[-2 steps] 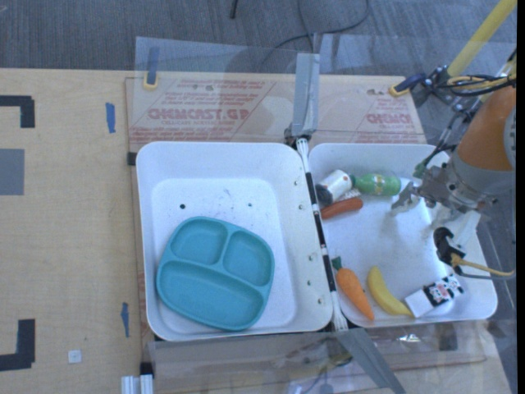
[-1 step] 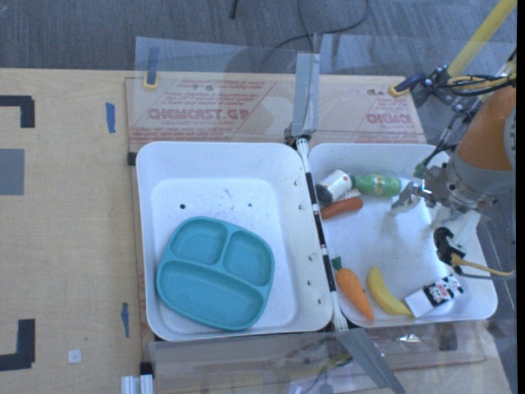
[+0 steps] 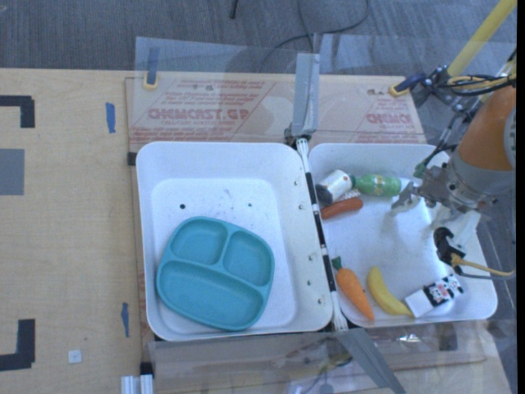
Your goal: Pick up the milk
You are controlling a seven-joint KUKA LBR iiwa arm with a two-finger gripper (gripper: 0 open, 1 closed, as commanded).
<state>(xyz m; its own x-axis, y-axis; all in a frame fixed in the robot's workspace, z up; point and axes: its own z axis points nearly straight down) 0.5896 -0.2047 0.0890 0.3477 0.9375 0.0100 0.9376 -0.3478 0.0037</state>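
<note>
Fingers [image 3: 400, 202] of the gripper [image 3: 413, 203] stand apart from each other, as far as this slanted view lets me judge, and nothing is between them; they hang over the white floor of the right bin [image 3: 385, 240], in its far half and closer to its right wall than to its left one. The grey arm [image 3: 484, 150] with its orange band comes in over the right wall of this bin. The milk [image 3: 439, 292], a small white carton with black spots, lies in the near right corner of the same bin, tilted, and it is well apart from the fingers, nearer to the camera and a little more to the right than they are. No part of the gripper touches it. Just beside the milk, toward the left, a yellow banana [image 3: 385, 294] lies along the near wall, and beside the banana an orange carrot [image 3: 354, 292] lies close to the near left corner. At the far left corner of the right bin there are three more things close together: a white cylinder with a dark end [image 3: 334, 185], a green rounded piece [image 3: 377, 185] to its right, and a long orange-red piece [image 3: 341, 208] just in front of them. The left bin [image 3: 164, 171] holds a teal divided plate [image 3: 215, 272], which lies flat in its near half.
</note>
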